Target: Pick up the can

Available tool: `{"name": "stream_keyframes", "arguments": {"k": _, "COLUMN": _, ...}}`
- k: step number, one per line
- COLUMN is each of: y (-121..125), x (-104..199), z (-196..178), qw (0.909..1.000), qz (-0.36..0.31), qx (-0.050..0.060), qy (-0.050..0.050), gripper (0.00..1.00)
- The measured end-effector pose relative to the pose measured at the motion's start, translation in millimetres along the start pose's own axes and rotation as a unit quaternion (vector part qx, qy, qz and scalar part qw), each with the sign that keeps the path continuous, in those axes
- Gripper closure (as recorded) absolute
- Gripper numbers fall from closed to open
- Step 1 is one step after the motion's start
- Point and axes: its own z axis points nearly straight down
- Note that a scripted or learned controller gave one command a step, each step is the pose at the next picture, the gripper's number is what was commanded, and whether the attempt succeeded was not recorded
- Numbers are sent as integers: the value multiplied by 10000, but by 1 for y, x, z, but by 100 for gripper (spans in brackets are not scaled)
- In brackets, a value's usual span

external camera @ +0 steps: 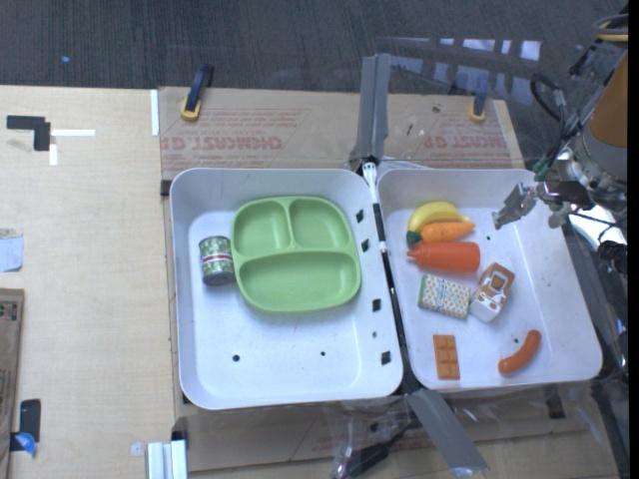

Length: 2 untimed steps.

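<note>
Right bin (574,287), claw (515,208) above far corner

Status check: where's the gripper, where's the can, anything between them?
Gripper over right bin's back edge, holding nothing. Can on its side in left bin, against green plate's left rim. Plate and bin divider between.

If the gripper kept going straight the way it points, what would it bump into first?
The gripper points left and a bit down, so probably the banana first. It may be higher up, though, so it could pass over.

Arm (604,128) reaches in from right, wrist lowered.
</note>
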Motion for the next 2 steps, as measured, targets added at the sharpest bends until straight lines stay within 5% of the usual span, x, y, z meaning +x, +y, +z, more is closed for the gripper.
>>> {"name": "stream_keyframes", "arguments": {"k": 1, "y": -23, "x": -14, "z": 106, "qw": 9907, "qz": 1359, "qx": -6, "qy": 3, "gripper": 0}}
{"name": "stream_keyframes", "arguments": {"k": 2, "y": -63, "x": 18, "z": 117, "qw": 9686, "qz": 2488, "qx": 15, "qy": 9, "gripper": 0}}
